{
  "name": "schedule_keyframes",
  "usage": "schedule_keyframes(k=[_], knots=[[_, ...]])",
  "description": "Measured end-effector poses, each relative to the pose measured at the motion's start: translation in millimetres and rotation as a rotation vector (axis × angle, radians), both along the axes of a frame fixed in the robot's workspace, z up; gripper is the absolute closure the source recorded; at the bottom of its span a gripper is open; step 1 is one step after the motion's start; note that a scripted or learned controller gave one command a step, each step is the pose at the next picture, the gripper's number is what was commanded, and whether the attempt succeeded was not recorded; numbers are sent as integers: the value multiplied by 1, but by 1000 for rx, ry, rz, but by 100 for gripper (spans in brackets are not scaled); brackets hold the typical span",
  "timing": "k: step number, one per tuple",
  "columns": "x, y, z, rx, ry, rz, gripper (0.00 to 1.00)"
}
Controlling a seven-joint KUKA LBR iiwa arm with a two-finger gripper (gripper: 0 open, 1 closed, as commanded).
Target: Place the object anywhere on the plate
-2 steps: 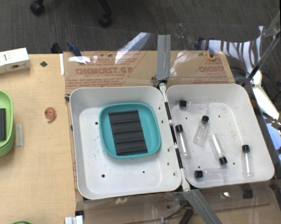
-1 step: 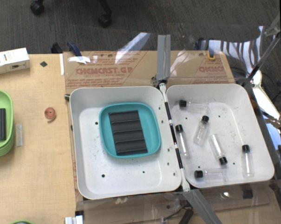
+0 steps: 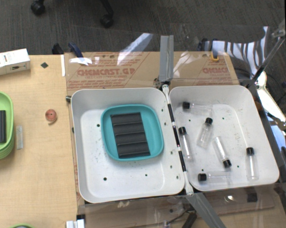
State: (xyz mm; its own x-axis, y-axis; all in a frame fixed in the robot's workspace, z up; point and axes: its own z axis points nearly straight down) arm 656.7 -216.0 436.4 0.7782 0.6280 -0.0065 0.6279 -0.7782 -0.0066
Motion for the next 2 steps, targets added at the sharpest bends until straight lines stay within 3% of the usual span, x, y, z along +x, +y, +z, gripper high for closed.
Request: schedule_keyframes(k=[2], knots=[[-2,-5,1,-2,-2,-145,0]])
